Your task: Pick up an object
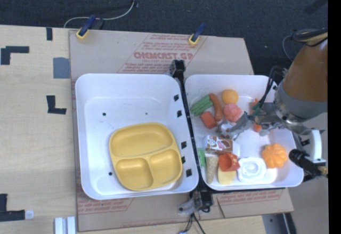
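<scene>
The right bin (277, 82) holds several toy foods. An orange ball (230, 96), a pink piece (233, 112), an orange carrot-like stick (215, 102), a green piece (201, 105) and a red piece (208, 119) lie at the back left. A printed packet (219, 144), a red pepper (229, 162), a yellow wedge (226, 177), a white cup (251, 169) and an orange pumpkin (274, 155) sit toward the front. My gripper (238, 125) reaches in from the right, low over the bin's middle, just below the pink piece and above the packet. Nothing is visibly held.
The left bin (90, 94) contains a yellow divided plate (145, 155). A black divider clip strip (184, 115) runs between the bins. The arm's grey and orange body (306, 81) overhangs the right bin's right edge. Cardboard lies under both bins.
</scene>
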You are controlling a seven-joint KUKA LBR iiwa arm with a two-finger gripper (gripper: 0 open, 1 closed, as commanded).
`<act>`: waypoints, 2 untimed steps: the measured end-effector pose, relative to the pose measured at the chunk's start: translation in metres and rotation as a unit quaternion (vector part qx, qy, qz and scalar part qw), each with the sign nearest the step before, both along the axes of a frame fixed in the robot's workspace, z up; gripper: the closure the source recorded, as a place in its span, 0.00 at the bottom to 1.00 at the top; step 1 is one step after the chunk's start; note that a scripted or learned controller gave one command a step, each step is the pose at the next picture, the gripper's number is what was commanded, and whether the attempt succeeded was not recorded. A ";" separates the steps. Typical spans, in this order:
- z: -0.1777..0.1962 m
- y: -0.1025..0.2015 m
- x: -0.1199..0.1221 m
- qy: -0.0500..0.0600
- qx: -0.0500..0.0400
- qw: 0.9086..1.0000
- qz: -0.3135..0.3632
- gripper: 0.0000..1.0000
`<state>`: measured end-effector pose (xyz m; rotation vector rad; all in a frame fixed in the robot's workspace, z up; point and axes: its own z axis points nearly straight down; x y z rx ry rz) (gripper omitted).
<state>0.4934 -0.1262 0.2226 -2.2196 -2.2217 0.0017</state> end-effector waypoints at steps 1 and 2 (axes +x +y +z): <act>-0.116 -0.017 0.015 -0.010 0.001 1.000 0.001 0.00; -0.121 -0.002 0.056 -0.017 0.000 1.000 -0.001 0.00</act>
